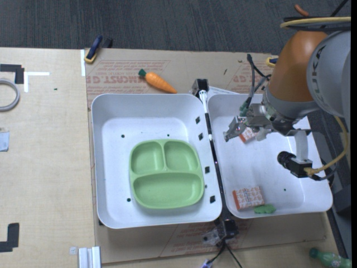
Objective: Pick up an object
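My gripper (237,130) hangs over the upper left part of the right bin (312,202), close to the divider between the bins. A small red-and-white thing (246,138) shows just under the gripper's body; whether it is held or lies on the bin floor is unclear. A red-and-white patterned packet (247,196) lies near the right bin's front wall. A small green piece (264,209) sits just beside it, toward the front rim. A green divided plate (166,173) lies flat in the left bin (106,149).
A toy carrot (158,81) lies on the cardboard behind the left bin. A blue marker (93,48) rests at the bench's far edge. A black clip (199,86) sits at the top of the divider. A green bottle (329,257) lies at the front right.
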`<action>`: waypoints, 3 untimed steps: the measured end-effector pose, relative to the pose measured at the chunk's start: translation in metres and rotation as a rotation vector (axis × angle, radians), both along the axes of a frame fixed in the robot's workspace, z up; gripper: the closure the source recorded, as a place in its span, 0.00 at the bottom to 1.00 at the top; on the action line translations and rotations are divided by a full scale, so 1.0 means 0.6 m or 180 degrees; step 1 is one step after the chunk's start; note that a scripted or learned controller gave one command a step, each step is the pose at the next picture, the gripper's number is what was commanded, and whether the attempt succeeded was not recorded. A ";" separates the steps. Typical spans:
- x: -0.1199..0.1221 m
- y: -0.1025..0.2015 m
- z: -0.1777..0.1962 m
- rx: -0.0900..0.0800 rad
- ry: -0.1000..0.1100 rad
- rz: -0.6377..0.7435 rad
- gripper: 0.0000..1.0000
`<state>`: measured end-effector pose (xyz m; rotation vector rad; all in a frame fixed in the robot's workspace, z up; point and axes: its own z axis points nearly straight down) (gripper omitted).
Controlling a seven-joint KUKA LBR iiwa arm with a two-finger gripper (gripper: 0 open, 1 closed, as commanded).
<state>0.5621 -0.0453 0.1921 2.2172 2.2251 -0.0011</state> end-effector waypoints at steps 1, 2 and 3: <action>0.091 -0.049 0.000 -0.0001 0.0001 -0.0025 0.00; 0.083 -0.081 -0.158 -0.0012 -0.0025 0.1307 0.00; 0.089 -0.063 0.000 -0.0003 -0.0004 0.0482 0.00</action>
